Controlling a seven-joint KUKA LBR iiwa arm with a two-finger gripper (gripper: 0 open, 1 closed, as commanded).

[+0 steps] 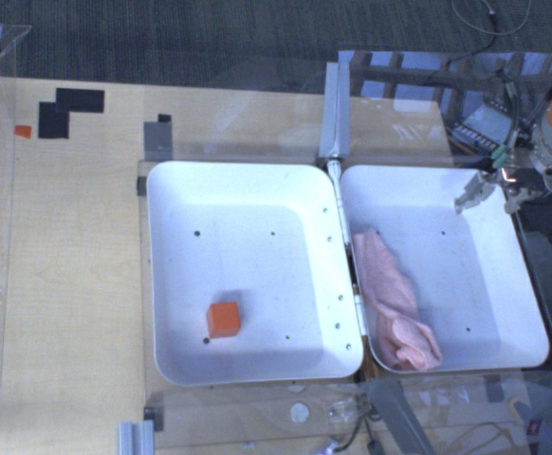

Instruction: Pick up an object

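On the pale wooden worktop [67,254], black patches and a small orange mark lie near the far left corner. The left bin [172,349] holds a small orange block [224,319], resting flat on the floor toward the near left part, apart from the walls. A metal divider rail [335,112] runs back from the seam between the bins. In the right bin [532,344], a crumpled pink cloth [395,303] lies along the left wall, reaching to the near edge. At the far right corner of that bin, the gripper [491,190] hangs above the rim with its two fingers spread apart, holding nothing, well apart from the cloth and the block.
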